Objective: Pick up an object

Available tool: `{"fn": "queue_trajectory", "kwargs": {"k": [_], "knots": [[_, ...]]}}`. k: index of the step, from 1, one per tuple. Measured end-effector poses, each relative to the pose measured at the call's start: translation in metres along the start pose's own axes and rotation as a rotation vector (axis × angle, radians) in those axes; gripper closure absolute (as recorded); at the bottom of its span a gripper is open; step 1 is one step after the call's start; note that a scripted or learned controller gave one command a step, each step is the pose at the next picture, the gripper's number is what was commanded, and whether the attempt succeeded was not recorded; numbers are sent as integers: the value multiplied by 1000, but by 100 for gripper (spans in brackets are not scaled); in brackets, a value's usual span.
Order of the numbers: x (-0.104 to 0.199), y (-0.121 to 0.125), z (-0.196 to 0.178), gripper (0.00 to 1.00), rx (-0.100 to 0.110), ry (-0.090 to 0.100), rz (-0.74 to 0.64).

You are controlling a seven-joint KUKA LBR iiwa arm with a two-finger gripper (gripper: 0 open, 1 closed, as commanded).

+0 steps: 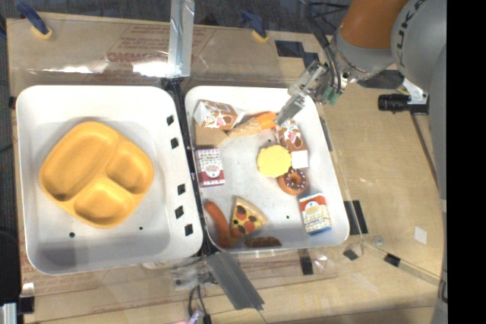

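One gripper [287, 111] above toy food [274, 161] in right bin [334, 186]

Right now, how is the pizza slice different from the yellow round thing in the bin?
The pizza slice is a triangle with red dots on top; the yellow disc is round and plain. The pizza slice lies near the bin's front edge, while the yellow disc sits mid-bin, closer to the gripper. Both lie flat in the right bin.
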State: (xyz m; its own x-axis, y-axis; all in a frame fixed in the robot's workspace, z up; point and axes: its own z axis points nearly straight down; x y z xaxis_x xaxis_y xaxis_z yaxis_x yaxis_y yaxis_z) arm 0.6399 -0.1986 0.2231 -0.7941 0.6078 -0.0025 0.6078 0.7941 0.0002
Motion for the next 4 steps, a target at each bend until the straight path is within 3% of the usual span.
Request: {"fn": "queue_trajectory", "kwargs": {"k": [1, 2, 3, 4], "knots": [[2, -13, 109, 0, -7, -9, 217], [9, -17, 112, 0, -19, -28, 212], [24, -19, 118, 0, -25, -14, 362], [34, -25, 118, 0, -27, -13, 407]]}}
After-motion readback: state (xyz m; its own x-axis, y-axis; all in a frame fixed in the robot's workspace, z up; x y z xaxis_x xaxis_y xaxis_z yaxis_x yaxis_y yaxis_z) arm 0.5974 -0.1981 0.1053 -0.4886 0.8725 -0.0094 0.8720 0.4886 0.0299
